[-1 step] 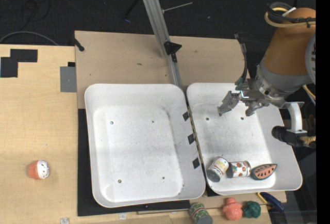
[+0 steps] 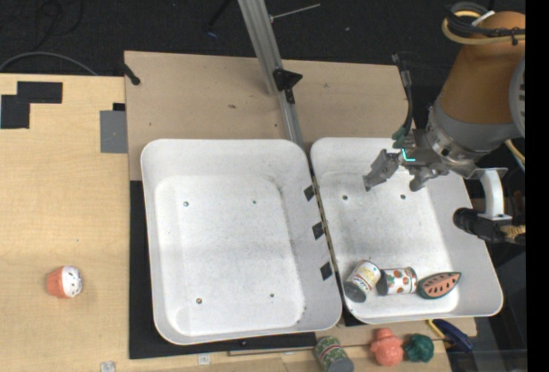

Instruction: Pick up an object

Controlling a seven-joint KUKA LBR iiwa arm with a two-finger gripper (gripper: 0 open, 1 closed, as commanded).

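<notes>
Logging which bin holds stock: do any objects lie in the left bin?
No: the left bin shows bare white floor, while the watermelon slice lies in the right bin.

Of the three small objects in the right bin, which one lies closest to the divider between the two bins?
The small can with the yellow rim. It is leftmost in the row, beside the patterned can; the watermelon slice lies farthest right.

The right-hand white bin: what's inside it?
Along the near edge of the right bin: a small tin, a patterned can, a watermelon slice toy. The arm hides its far corner.
</notes>
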